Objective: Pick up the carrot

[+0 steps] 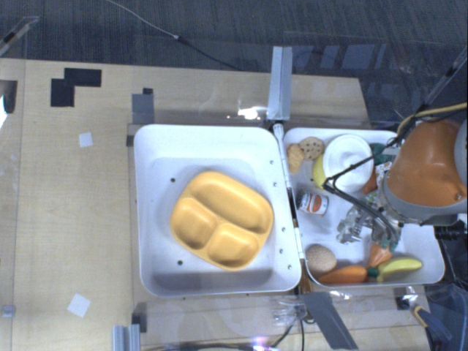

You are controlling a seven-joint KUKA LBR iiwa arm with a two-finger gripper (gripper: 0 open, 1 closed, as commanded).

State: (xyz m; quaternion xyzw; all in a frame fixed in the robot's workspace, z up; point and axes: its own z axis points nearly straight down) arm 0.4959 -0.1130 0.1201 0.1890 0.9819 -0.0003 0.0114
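Note:
The carrot (pixel 344 274) is long and orange with a green end. It lies flat along the front wall of the right bin (pixel 437 269), between a brown bread roll (pixel 320 257) and a yellow banana (pixel 400 266). My gripper (pixel 367 230) hangs below the orange wrist band over the middle of this bin, slightly behind and to the right of the carrot. Its fingers stand open with nothing between them. A short orange piece (pixel 379 254) sits just in front of the gripper, and the arm hides part of it.
The right bin also holds two cookies (pixel 304 151), a white bowl (pixel 346 154), a small red-and-white can (pixel 314 204) and a second yellow fruit (pixel 319 172). A yellow divided plate (pixel 221 219) sits in the left bin (pixel 153 196).

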